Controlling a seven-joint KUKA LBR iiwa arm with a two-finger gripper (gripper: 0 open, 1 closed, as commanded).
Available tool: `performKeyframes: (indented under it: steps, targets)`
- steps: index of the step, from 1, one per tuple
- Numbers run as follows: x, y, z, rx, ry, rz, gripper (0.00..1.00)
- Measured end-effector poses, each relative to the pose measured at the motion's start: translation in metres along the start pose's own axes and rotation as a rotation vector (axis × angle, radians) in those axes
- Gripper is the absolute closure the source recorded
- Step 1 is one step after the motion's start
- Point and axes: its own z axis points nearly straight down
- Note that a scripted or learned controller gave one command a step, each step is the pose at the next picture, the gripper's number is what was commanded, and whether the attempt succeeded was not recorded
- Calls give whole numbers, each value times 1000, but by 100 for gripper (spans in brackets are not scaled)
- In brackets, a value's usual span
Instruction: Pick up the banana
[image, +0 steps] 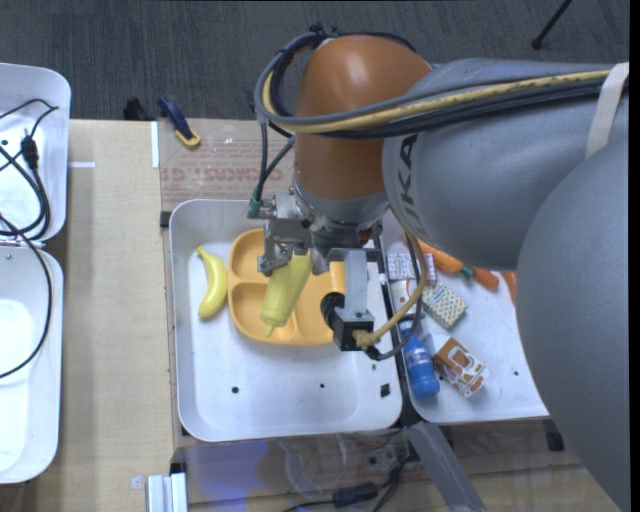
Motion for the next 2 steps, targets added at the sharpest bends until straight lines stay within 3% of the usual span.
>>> performKeyframes:
  steps: [1,2]
  targets:
    - [-2,2,-4,8,-6,3,100]
    - [-54,-5,-42,-2,0,-33,100]
